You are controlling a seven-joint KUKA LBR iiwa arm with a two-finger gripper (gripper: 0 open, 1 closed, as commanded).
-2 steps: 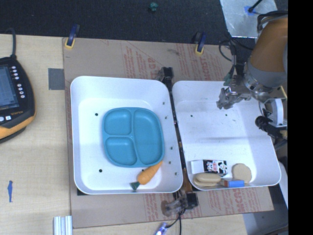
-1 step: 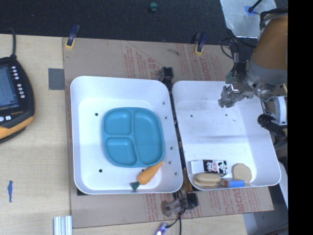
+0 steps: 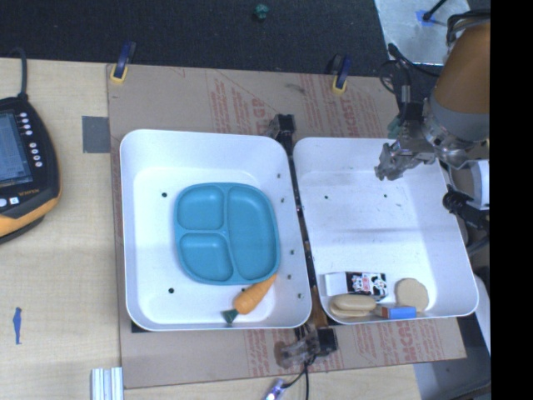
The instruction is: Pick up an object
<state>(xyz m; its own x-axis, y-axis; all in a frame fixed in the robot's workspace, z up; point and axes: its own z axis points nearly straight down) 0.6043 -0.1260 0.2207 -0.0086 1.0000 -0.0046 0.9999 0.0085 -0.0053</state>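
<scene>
The carrot [image 3: 254, 297] looks light, stiff and smooth; I'd pinch its thick middle. Whether my jaws are apart or together, I cannot tell

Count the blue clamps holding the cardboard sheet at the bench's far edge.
2: one clamp at the cardboard's far left corner, another clamp farther right, above the right bin.
</scene>
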